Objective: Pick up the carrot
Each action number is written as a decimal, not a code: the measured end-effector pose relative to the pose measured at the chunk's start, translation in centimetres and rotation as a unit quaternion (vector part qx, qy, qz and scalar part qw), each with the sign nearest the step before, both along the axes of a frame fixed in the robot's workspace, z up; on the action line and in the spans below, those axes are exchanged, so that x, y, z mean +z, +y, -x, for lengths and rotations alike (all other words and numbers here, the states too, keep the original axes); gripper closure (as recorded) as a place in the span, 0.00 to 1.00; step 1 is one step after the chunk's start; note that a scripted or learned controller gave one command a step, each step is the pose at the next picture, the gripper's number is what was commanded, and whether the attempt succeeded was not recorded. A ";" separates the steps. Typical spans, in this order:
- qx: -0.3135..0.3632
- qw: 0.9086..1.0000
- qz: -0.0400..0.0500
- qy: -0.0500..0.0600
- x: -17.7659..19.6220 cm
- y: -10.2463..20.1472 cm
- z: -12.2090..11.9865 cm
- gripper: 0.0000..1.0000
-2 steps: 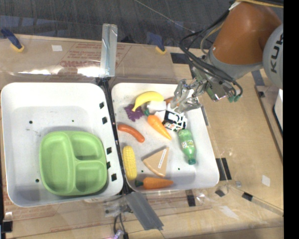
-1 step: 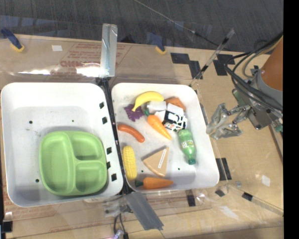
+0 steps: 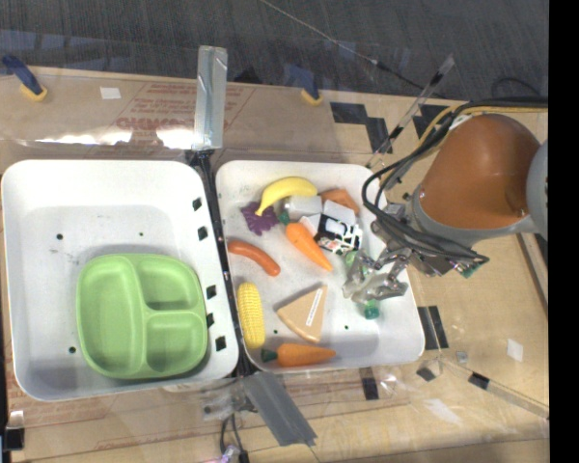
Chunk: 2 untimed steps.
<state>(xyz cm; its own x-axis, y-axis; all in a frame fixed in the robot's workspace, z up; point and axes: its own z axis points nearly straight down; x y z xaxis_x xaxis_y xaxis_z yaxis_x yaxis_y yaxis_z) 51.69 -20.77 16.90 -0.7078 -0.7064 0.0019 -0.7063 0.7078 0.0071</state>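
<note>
Two white bins are sitting side by side: a left bin (image 3: 39, 201) and a right bin (image 3: 405, 331). One green divided plate (image 3: 140, 314) is lying in the left one. The right one is holding two carrots (image 3: 309, 246) (image 3: 301, 355), one banana (image 3: 285, 193), one bunch of purple grapes (image 3: 261, 221), one sausage (image 3: 254, 257), one corn cob (image 3: 251, 313), one cheese wedge (image 3: 304, 313) and one black-and-white item (image 3: 336, 231).
</note>
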 end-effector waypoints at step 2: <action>-0.014 1.000 0.001 -0.003 -7.8 2.6 -5.2 0.00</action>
